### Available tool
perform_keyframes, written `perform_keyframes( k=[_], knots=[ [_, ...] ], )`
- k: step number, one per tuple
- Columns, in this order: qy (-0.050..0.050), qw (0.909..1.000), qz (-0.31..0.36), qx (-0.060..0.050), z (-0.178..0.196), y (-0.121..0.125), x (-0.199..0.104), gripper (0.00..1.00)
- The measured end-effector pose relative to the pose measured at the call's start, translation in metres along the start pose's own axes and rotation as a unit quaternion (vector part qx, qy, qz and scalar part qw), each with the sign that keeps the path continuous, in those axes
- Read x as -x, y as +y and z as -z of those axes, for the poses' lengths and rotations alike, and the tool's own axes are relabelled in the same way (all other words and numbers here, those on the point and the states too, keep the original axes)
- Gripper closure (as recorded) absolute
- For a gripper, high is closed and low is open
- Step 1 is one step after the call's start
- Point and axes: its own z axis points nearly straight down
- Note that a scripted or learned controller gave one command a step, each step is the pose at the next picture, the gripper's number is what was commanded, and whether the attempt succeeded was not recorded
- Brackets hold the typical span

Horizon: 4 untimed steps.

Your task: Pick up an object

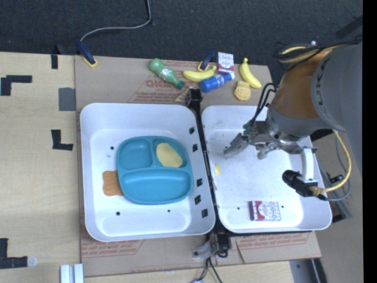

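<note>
The grey two-finger tool (246, 147) hangs spread, gripping nothing; the small red-and-white packet (264, 210) lies near, toward the right bin's (232, 220) front edge.

gripper (246, 148) open over right bin (235, 214), small packet (264, 210) near

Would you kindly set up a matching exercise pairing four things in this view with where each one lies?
Things:
1. blue plate
2. small carton
3. green bottle
4. yellow piece

Places:
A. on the cardboard beyond the bins
B. in the left bin
C. in a compartment of the plate
D. near the right bin's front edge

Pairs: 1-B, 2-D, 3-A, 4-C
</note>
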Motion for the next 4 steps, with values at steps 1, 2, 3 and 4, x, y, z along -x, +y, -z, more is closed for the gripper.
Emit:
perform_keyframes(
  k=[1,2,3,4],
  knots=[
    [0.0,1.0,0.0,-0.002,-0.001,-0.001,0.001,0.0],
    [0.0,1.0,0.0,-0.002,-0.001,-0.001,0.001,0.0],
    [0.0,1.0,0.0,-0.002,-0.001,0.049,-0.031,0.0],
    [-0.001,1.0,0.0,-0.002,-0.001,0.051,-0.059,0.0]
  ],
)
